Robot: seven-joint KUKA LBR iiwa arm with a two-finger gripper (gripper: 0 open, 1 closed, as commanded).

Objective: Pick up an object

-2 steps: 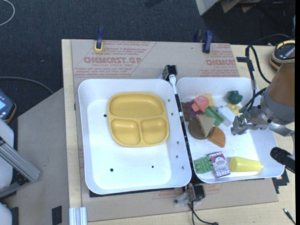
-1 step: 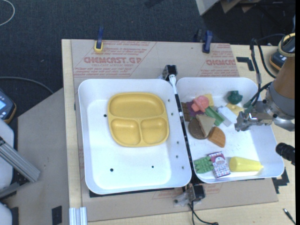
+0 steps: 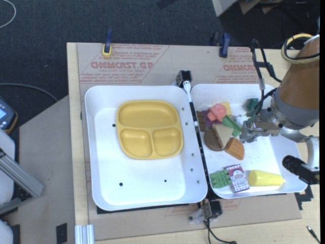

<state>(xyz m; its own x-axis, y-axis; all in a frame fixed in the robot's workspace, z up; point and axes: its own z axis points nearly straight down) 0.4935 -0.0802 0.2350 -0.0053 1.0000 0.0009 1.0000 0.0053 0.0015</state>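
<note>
Crowding fingers [image 3: 249, 132]: toys [image 3: 223, 123], yellow tray [image 3: 150, 127]

Yellow divided tray [image 3: 150, 127] in left bin [image 3: 101, 151], end effector [image 3: 250, 132] over toys

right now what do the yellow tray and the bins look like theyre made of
The yellow tray looks like moulded plastic with a matte, even colour; its three compartments have soft rounded edges. The left bin and the right bin look like thin glossy white plastic, judging by the rolled rims and light sheen, though coated metal can't be ruled out.
</note>
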